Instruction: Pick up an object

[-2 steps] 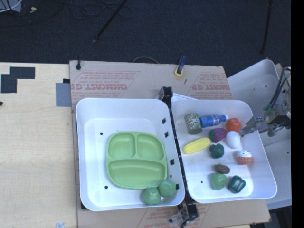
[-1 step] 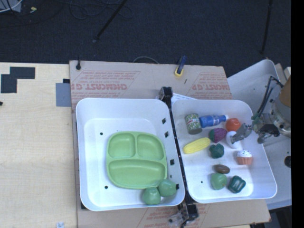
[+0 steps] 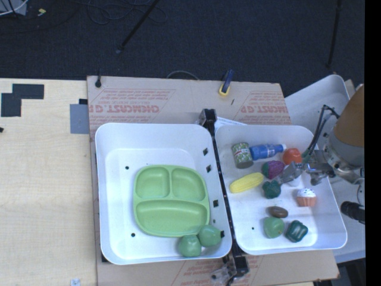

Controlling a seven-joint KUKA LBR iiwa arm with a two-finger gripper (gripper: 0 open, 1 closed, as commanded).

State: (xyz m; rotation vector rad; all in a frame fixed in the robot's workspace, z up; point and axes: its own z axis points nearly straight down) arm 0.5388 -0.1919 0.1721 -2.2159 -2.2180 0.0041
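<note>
The right bin (image 3: 333, 234) holds several toy foods. Among them are a green can (image 3: 241, 154), a blue bottle (image 3: 266, 152), an orange-red piece (image 3: 292, 155), a purple piece (image 3: 274, 169) and a yellow corn cob (image 3: 246, 182). Nearer the front lie a dark green round piece (image 3: 272, 189), a cupcake (image 3: 306, 197), a brown piece (image 3: 277, 211), a green piece (image 3: 273, 227) and a dark green pepper (image 3: 296, 231). My gripper (image 3: 293, 173) hangs low over this bin, between the orange-red piece and the cupcake, just right of the purple piece. Nothing can be seen in its grasp.
The left bin (image 3: 113, 159) carries a green divided plate (image 3: 171, 200) and two green round fruits (image 3: 200, 241) at its front right corner. A divider wall (image 3: 215, 177) separates the bins. The arm (image 3: 351, 130) comes in over the right bin's right rim.
</note>
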